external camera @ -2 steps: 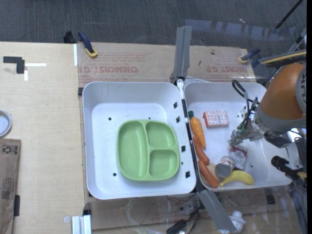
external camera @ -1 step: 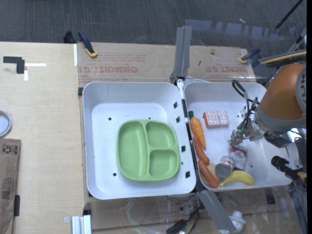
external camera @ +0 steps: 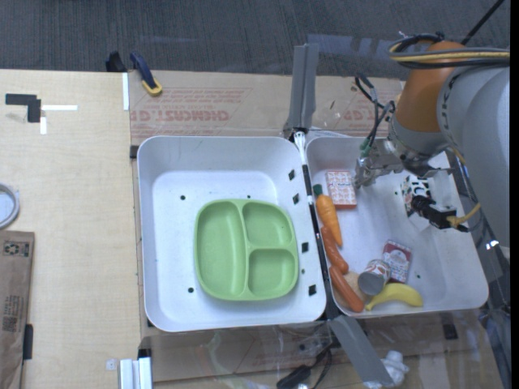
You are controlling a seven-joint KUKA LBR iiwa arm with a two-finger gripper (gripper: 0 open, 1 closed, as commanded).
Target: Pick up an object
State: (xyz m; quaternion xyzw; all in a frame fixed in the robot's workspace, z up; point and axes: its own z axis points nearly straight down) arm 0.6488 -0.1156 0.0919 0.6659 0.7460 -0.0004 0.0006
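Camera view, described by position relative to the right bin, from its near edge to its far edge. Along the near rim lies a yellow banana, long axis roughly parallel to that rim, its tip pointing toward the bin's left wall. Just beside it stands a small grey can, touching a red and white packet whose print is too small to read. Three orange carrots lie end to end along the left wall, long axes running near to far. Farther in, a small pink-patterned box lies flat, lettering unreadable. Just beside that box, the gripper hangs low; whether its fingers are spread or closed cannot be told. Left of this bin, the other bin holds a green divided plate.
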